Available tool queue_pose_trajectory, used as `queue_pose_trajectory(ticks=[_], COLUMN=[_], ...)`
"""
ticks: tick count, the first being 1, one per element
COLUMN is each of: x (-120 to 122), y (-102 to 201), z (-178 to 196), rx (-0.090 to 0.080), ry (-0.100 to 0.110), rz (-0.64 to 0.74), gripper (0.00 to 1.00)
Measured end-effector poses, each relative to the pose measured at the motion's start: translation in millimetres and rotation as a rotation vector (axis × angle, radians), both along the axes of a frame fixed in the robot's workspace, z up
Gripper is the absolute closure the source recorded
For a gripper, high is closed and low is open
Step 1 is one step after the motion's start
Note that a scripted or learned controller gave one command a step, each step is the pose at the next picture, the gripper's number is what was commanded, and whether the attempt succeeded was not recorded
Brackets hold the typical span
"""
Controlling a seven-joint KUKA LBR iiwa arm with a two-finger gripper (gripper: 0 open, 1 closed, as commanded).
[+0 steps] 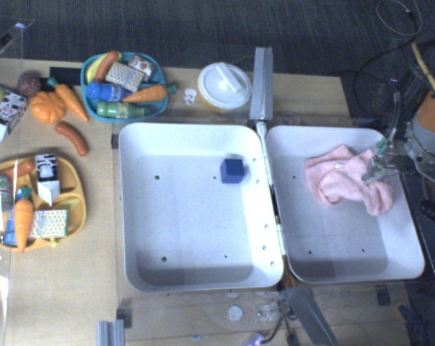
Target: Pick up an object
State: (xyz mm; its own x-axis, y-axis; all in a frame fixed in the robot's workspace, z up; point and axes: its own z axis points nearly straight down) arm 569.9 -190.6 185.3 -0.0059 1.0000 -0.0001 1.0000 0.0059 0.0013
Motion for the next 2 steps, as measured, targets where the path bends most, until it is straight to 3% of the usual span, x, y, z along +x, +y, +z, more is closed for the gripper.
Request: queue_pose_trajectory(ticks=[1, 2], x=[-20, -5], y=[-3, -9], z=[94, 155], rx=[-0.001, -0.002], ry=[-0.003, -0.003], rz=[-0.100, 0.162], gripper=[0.00, 0.00])
